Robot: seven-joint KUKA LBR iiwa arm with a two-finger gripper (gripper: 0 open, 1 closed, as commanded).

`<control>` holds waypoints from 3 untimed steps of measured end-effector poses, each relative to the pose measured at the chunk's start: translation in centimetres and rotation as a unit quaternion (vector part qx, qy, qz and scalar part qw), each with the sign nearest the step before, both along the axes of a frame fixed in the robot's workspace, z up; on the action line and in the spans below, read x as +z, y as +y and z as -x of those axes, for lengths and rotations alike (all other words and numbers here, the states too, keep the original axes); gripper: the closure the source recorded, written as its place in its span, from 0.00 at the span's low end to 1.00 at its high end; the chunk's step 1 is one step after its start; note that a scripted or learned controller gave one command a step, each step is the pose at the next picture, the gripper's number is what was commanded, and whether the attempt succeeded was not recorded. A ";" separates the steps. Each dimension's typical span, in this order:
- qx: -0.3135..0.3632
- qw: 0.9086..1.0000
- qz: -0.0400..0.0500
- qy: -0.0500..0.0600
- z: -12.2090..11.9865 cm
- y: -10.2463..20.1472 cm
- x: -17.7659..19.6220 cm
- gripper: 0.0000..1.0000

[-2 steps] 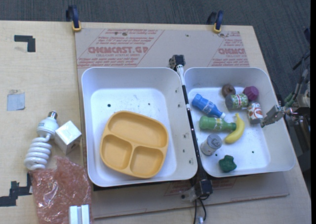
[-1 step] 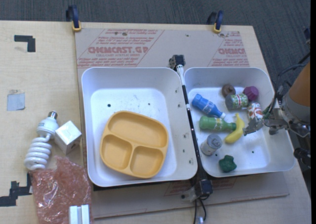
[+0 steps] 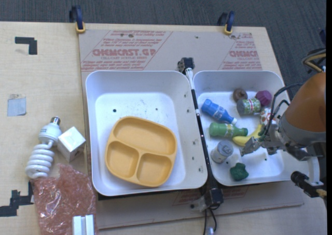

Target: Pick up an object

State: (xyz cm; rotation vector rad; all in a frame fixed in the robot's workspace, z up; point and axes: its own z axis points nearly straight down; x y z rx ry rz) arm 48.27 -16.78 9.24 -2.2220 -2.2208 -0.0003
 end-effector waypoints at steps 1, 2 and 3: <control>-0.001 1.000 0.001 -0.002 -0.1 -0.1 1.0 1.00; -0.001 1.000 0.001 -0.001 -0.1 -0.1 1.0 0.00; 0.000 1.000 0.000 0.000 0.5 4.3 0.0 0.00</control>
